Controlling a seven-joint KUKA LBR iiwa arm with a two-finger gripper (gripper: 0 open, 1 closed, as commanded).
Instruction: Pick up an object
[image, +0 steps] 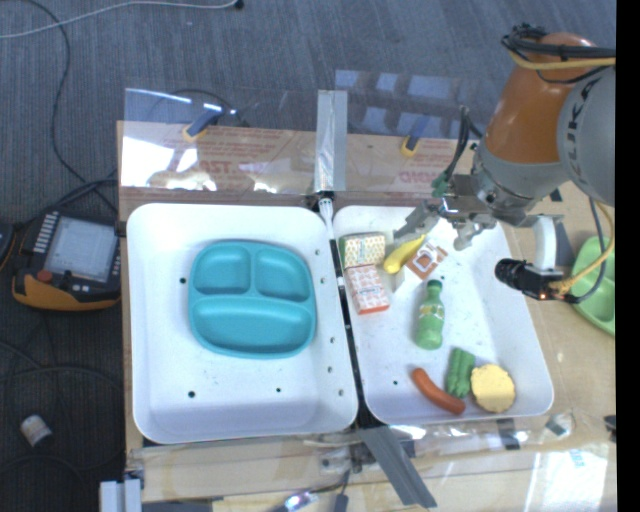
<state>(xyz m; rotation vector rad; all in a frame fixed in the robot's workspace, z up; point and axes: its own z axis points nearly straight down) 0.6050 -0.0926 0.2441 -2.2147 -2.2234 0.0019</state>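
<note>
Here's the arm reaching in from the right, and the tool (443, 224) hangs over the far end of the right bin (520, 330), fingers spread, nothing between them; right beneath sit a yellow banana (401, 255) and a small white-and-orange card (427, 260), its print too small to read; just left of them, against the bin's inner wall, a yellow-green box (362, 248) and below it a red-and-white carton (368, 290), lettering on both blurred beyond reading; mid-bin lies a green bottle (430, 315) with a pale label, cap pointing away from the camera; down at the near end, a red sausage (437, 391), a green vegetable (459, 370) and a yellow lump (493, 388) crowd together, the vegetable touching the lump; over in the left bin (160, 330) rests a teal divided plate (250, 297), three compartments, well apart from the tool; red writing runs along the surface's far wall, unreadable from here
</note>
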